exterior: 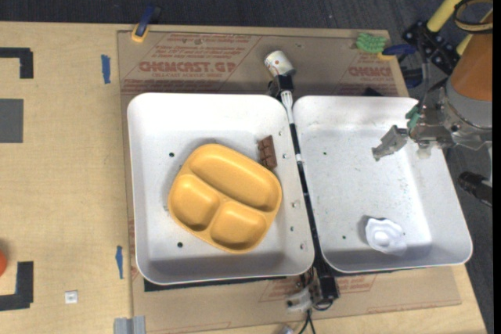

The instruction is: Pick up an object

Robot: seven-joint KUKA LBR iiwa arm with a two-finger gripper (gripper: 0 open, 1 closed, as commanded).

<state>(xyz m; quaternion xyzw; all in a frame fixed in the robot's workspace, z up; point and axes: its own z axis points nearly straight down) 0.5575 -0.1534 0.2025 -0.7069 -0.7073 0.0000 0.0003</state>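
- Left of the seam point(299, 168) where the 2 bins meet, you see the left bin point(149, 168), a shallow white tray on the cardboard-covered bench point(70, 129).
- You have a yellow divided plate point(225, 197) lying in that left bin, left of the seam, with 3 compartments and set at a slant; it fills much of the bin floor.
- You can find a small brown block point(267, 152) just left of the seam, lying between the plate's upper right edge and the bin's right wall; whether it touches the plate cannot be told.
- Above the top end of the seam, you see a small white cylinder point(276, 61) resting on the cardboard, outside both bins.
- Right of the seam, you have the right bin point(337, 129), its white floor speckled with small dark marks.
- You will spot a white crumpled object point(383, 234) well right of the seam, on the right bin's floor close to the lower wall, lying free with nothing touching it.
- Farther right of the seam, you see the gripper point(389, 143) over the upper right part of the right bin, on the grey arm with its orange band point(475, 74) reaching in from the right edge.
- You cannot tell from this view how the tool stands, spread or closed; nothing is visible in its grasp, and it sits well apart from the white crumpled object.
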